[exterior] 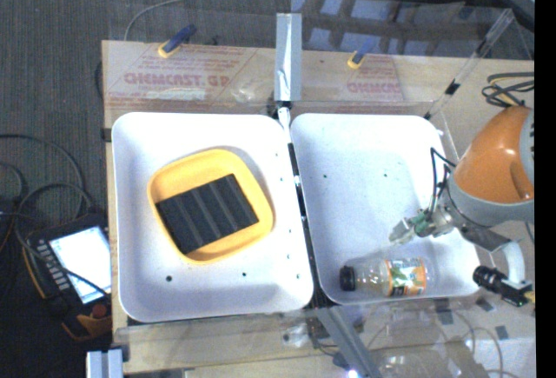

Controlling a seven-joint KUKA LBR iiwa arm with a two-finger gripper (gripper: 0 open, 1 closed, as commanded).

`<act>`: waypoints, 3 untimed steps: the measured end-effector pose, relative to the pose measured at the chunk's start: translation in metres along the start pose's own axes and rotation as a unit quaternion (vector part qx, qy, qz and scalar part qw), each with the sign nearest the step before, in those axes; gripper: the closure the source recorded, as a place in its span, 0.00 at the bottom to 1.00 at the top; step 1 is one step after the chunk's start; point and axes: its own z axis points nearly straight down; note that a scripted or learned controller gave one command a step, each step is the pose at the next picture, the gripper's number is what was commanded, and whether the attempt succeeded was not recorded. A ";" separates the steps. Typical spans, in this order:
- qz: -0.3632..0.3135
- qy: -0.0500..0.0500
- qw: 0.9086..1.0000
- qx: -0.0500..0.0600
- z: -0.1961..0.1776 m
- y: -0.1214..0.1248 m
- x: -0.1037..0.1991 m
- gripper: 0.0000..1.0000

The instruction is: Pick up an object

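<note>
evenly lit from above, soft faint shadows, mild glare on white bins [208, 302], slightly grainy, softly blurred throughout.

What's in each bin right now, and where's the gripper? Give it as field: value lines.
left bin: yellow tray holding a black ribbed pad
right bin: plastic bottle lying on its side near the front edge, dark cap toward the left bin
gripper: over the right bin, just above and to the right of the bottle
held: nothing visible between the fingers
arm: enters from the right
</note>
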 end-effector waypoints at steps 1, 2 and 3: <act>0.000 0.000 1.000 0.000 0.000 0.000 0.000 0.00; 0.221 0.002 0.975 0.009 -0.034 -0.013 -0.028 0.00; 0.159 0.003 0.987 0.009 0.006 0.006 0.049 0.00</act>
